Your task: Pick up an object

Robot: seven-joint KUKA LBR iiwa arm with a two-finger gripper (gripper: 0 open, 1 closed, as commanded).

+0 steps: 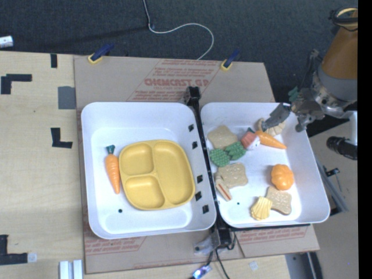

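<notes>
My gripper (286,122) hangs over the back right part of the right bin (317,173), open, with nothing between its fingers. One grey finger (274,118) sits just above an orange carrot (272,140) and a small pink piece (250,139). Toy food lies scattered in this bin: a beige round piece (221,136), green leafy pieces (228,153), a toast slice (234,175), a hot dog (222,190), an orange fruit (281,176), a yellow ridged chip (261,208) and a bread piece (281,200).
The left bin (99,121) holds a yellow divided plate (157,173) and a second carrot (112,171) beside it on the left. A black clip (193,94) joins the bins at the back. A white cable (180,28) runs over the dark floor behind.
</notes>
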